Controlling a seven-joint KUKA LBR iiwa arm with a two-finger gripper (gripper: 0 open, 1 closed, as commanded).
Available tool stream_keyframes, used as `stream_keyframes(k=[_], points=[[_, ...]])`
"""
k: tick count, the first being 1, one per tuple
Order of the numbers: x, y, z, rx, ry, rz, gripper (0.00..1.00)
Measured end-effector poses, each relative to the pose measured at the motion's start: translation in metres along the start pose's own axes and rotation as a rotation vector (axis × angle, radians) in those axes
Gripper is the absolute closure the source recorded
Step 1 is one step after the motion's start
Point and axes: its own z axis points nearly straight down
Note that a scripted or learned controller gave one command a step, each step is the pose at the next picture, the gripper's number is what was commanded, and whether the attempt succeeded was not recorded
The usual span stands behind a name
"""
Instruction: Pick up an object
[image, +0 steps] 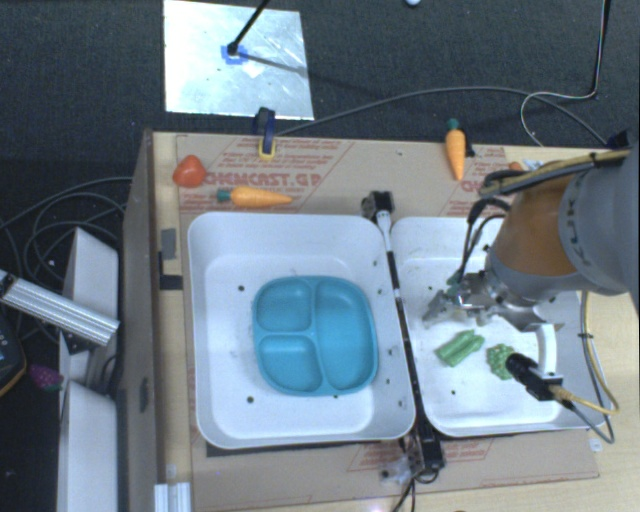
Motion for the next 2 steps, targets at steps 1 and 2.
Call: stream_keyframes(k=[1,2], points=[[-0.035,-0.031,0.02,-0.001,-0.001,0.003,0.0],[-0.035,-0.029,0.009,-0.004,-0.001,0.001,1.0]])
